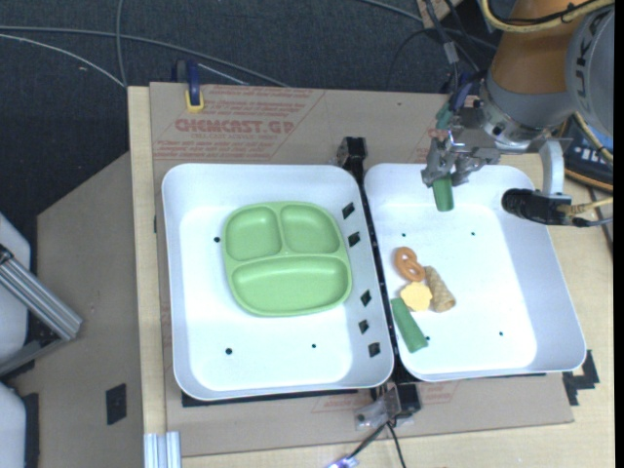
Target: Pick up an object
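Note:
My gripper (445, 175) hangs over the far left part of the right bin (526, 291), shut on a small green cylinder (444, 199) that sticks out below its fingers. Lower in that bin, near its left wall, lie an orange pretzel-shaped ring (405, 261), a yellow chunk (416, 298), a tan bread-like piece (440, 291) and a green stick (409, 325). These sit well below and slightly left of the gripper in the view.
The left bin (195, 261) holds a green divided plate (287, 258). A black divider with clips (363, 261) runs between the bins. A black cable fitting (531, 204) lies over the right bin's far right corner. The arm's orange band (536, 37) is at upper right.

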Available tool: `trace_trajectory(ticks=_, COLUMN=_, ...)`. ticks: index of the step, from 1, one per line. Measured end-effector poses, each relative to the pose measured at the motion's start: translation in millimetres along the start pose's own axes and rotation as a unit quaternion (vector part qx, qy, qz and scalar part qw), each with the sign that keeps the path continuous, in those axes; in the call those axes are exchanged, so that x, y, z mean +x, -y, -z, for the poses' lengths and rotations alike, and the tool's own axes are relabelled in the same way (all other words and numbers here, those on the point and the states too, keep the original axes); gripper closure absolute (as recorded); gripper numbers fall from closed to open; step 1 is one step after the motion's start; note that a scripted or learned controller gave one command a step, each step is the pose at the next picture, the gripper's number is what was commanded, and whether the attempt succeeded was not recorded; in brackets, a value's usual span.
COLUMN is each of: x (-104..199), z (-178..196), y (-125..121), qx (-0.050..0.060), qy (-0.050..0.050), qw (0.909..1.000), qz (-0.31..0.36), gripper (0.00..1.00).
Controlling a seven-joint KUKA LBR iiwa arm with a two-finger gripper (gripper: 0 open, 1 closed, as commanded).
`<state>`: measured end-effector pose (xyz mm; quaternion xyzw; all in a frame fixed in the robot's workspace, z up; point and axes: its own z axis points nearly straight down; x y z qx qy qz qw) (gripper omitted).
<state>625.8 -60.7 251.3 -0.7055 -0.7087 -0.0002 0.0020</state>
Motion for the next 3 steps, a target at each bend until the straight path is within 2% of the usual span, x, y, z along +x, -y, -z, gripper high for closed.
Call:
trace_trajectory(ticks=1, x=45, z=5, y=20, qx=0.000, qy=0.000, qw=1.0000, qz=0.000, gripper=1.00)
trace_trajectory(ticks=3, x=147, z=-28, y=64, qx=0.001, qy=0.000, qw=1.0000, qz=0.001, gripper=1.00)
